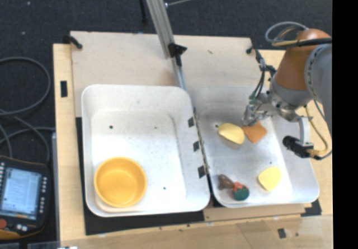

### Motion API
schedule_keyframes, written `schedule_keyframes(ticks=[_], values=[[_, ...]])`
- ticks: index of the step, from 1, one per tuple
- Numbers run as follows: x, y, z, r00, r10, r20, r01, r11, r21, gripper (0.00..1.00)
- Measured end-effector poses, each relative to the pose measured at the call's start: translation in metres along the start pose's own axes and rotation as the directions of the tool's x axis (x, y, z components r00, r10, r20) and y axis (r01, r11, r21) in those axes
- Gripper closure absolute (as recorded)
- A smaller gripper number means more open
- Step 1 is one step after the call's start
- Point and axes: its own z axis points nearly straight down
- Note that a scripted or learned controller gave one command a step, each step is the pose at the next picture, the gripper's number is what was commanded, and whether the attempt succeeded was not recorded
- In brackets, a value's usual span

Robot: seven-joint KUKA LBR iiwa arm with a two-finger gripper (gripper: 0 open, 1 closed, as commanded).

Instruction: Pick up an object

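Pincer (254,114) low in the right-hand shallow white bin (296,186), poised at the upper edge of the flat orange block (256,133); spread of the pincer impossible to tell from here, and nothing seen clamped in it. Orange block lying flat, touching the pale yellow rounded lump (231,134) on its left; second yellow piece (269,178) well apart near the bin's lower right; small brown, red and green toy (234,187) at the lower left. Yellow plastic bowl (120,181) over in the left-hand bin (140,102). Best now: centre squarely over the block, clear of the yellow lump; descend straight, close firmly, lift slowly; watch for a slip off the thin edge.
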Motion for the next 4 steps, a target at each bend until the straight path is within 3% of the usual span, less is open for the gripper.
schedule_keyframes(ticks=[3, 4], values=[[-0.001, -0.006, -0.148, 1.000, -0.005, -0.002, 0.005, 1.000, 0.003, 1.00], [0.045, 0.001, -0.139, 1.000, -0.008, -0.004, 0.008, 1.000, 0.009, 1.00]])
